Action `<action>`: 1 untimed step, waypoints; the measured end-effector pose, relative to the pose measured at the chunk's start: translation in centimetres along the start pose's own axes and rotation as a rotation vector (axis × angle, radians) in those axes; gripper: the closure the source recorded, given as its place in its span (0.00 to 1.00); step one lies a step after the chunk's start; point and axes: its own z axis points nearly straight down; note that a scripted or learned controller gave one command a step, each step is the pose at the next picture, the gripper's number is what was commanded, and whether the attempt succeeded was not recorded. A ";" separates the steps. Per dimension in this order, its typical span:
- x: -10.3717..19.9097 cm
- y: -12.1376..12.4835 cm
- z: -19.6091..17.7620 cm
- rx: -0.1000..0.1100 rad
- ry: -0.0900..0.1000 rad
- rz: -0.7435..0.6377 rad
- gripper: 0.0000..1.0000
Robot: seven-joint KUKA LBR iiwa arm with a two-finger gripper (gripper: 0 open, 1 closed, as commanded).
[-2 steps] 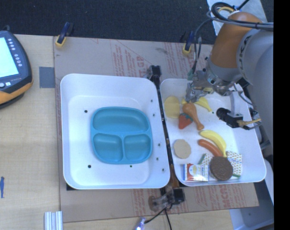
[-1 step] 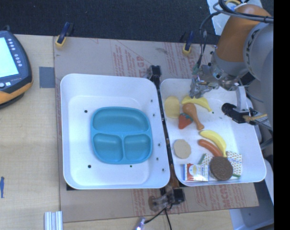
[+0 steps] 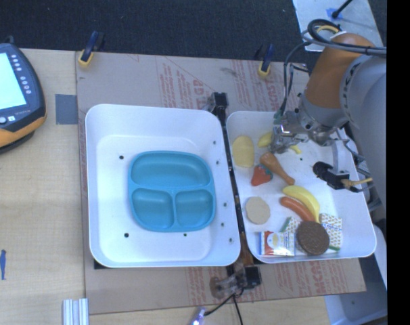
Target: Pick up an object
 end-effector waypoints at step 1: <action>0.4 0.1 -4.0 -0.006 0.000 0.000 0.00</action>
